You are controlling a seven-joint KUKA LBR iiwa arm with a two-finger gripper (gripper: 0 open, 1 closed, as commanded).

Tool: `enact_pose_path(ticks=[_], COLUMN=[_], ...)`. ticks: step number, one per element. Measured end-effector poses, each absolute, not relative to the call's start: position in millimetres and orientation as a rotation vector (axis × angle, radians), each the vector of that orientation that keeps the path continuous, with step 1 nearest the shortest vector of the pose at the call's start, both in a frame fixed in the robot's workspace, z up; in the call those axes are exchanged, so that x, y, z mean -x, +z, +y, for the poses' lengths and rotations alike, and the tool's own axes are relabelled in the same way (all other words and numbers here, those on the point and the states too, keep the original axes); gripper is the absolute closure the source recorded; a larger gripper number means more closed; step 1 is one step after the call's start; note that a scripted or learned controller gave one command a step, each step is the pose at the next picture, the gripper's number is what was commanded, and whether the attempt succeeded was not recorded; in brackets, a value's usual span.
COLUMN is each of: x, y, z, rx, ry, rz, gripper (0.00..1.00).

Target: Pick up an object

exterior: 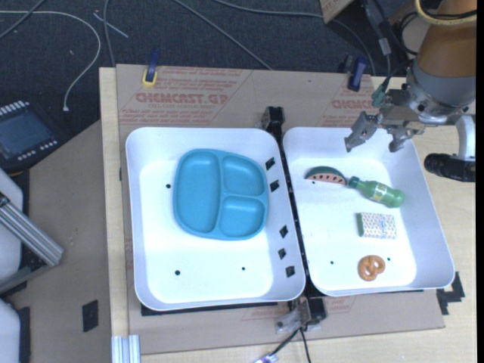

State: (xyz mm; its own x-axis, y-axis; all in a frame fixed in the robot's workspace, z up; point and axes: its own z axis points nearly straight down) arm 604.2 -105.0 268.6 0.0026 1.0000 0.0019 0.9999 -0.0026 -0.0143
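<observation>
Gripper (380,134) spread open (nothing between its fingers) above right bin (423,267), near green bottle (376,191).

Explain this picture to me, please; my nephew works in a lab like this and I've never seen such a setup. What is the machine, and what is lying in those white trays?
You are looking down at a slant from one fixed camera above a bench. The machine at the upper right is a robot arm, and at its end is its tool, two open fingers for grasping things. The tool hangs over the far edge of the right bin with nothing between its fingers.

Two shallow white bins sit side by side. The left bin holds a blue divided plate. The right bin holds four small things: a toy watermelon slice, a green bottle lying on its side, a small patterned square, and a pretzel nearest the camera. The arm's job is to pick up one of them.
</observation>
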Motion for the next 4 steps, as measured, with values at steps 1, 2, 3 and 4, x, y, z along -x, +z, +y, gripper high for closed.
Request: enact_pose_path(ticks=[1, 2, 3, 4], x=[-606.1, -605.8, -612.2, -601.6], y=[276.0, 214.0, 153.6, 96.6], z=[-104.9, -109.6, -110.2, -112.7], rx=[2.221, 2.218, 2.217, 2.217], ry=[0.001, 0.006, 0.006, 0.006], rz=[-2.221, -2.216, -2.217, -2.215], gripper=[0.0, 0.0, 0.0, 0.0])
